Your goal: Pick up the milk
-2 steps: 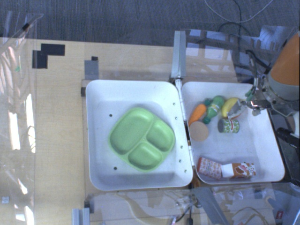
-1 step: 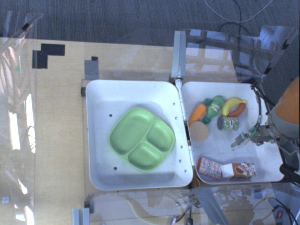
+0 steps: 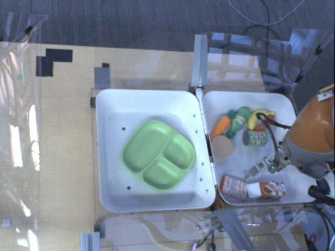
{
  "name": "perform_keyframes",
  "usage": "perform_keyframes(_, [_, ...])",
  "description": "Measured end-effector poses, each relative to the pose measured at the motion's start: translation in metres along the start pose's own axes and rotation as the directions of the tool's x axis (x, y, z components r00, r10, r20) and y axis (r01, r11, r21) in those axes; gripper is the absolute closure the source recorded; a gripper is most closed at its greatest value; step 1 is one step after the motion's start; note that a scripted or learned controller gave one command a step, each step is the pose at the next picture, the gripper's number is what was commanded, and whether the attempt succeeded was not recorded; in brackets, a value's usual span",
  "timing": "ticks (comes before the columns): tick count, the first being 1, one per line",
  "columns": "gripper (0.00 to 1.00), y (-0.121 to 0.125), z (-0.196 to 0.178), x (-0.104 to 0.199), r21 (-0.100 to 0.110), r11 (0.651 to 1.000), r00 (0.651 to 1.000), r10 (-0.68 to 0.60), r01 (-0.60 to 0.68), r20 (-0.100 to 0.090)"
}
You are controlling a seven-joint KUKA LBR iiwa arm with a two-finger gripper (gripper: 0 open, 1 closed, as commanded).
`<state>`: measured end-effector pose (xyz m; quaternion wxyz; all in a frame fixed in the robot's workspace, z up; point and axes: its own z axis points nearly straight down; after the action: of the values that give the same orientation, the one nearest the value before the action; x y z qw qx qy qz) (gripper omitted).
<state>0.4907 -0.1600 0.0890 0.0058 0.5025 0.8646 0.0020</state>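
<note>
White right bin: milk carton lies flat at front wall, ungrasped. Gripper hovers just above, fingers narrowly parted, empty. Pick not begun.

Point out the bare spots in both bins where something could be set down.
Left bin: bare floor rings the green plate, widest along the left wall and top edge. Right bin: crowded at top with carrot, green bottle, banana and can; the milk lies along the bottom. A small patch sits between milk and can, beside the hand.
</note>
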Motion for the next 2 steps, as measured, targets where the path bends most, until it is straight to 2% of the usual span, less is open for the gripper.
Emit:
perform_keyframes(1, [0.0, 0.053, -0.185, -0.013, 0.001, 0.996, 0.996, 0.085, -0.085, 0.0])
perform_keyframes(2, [0.0, 0.001, -0.055, -0.012, 0.007, 1.0, 1.0, 0.016, -0.016, -0.006])
